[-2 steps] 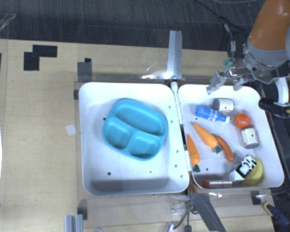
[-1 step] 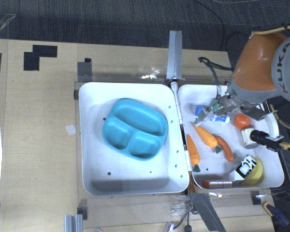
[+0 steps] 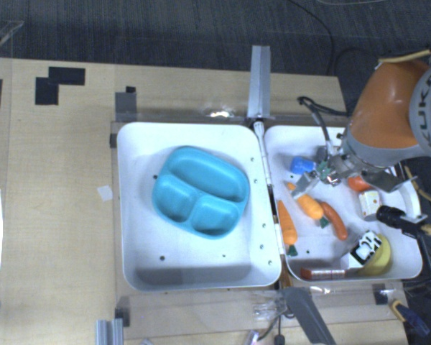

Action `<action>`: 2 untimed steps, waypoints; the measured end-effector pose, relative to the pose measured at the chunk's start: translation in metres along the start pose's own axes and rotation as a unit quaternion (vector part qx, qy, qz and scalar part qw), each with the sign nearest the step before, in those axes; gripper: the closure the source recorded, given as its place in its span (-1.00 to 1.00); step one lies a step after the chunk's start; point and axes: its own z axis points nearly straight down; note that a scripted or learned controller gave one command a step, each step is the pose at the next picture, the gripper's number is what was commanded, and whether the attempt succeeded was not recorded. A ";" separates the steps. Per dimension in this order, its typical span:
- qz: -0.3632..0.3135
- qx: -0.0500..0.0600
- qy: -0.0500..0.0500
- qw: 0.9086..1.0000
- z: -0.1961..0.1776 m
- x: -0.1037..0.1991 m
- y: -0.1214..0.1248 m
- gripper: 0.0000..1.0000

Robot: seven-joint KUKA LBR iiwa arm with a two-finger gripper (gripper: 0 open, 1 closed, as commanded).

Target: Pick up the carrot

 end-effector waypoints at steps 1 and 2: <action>-0.007 -0.005 -0.003 1.000 0.096 -0.040 0.004 -1.00; -0.008 -0.007 -0.002 1.000 0.084 -0.039 0.007 1.00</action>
